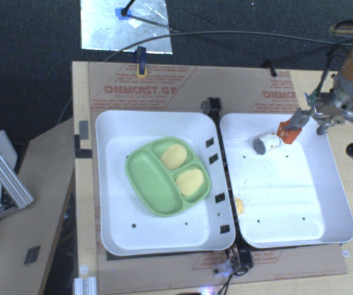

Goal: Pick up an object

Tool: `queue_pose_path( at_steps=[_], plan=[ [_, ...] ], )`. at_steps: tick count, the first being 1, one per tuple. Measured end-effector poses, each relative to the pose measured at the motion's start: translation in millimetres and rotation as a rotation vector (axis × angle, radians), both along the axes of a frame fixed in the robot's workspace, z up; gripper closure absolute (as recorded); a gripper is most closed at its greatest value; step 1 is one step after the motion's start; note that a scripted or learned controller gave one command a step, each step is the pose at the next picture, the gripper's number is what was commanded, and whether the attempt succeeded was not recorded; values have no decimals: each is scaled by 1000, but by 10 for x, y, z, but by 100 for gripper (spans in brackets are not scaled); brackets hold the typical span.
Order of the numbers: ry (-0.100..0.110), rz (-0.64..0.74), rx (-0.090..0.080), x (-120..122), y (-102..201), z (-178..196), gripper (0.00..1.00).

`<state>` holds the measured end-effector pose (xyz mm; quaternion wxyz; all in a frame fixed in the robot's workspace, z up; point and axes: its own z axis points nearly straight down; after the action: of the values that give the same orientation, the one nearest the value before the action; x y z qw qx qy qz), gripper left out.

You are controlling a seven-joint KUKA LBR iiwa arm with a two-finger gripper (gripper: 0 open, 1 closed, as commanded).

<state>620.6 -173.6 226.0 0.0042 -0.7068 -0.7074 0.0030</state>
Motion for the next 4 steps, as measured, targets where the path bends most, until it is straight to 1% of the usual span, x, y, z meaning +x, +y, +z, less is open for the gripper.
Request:
queue_pose_path(
  at_steps=[1,2,3,4],
  plan=[
    [-11,2,-2,25,3,67,0],
    [-7,5,-1,43,80,-533,0],
    [-9,1,-2,109,4,-1044,0],
    [-11,2,-2,119,3,-1410,0]
  ],
)
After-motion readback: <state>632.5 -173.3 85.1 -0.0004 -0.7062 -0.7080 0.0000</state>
